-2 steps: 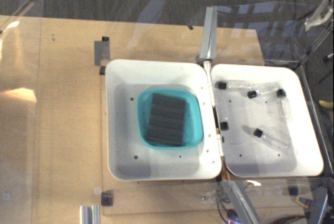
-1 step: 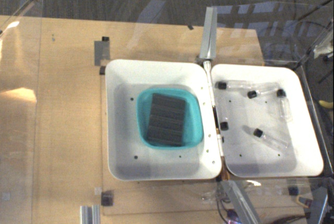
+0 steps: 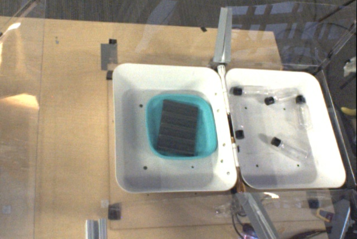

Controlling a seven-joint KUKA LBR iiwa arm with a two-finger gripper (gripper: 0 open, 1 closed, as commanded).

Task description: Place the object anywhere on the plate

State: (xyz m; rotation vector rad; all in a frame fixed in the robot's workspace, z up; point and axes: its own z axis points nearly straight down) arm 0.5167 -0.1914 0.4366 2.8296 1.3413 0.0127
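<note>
A dark grey ridged block [image 3: 178, 127] lies flat on the turquoise plate [image 3: 209, 131]. The plate sits in the middle of the left white bin [image 3: 129, 137]. The block is slightly tilted and covers most of the plate's centre.
The right white bin [image 3: 323, 165] holds several clear plastic tubes with black caps [image 3: 289, 147], scattered across its floor. A metal divider post [image 3: 223, 36] stands behind the seam between the bins. Wooden bench top [image 3: 56, 121] extends to the left.
</note>
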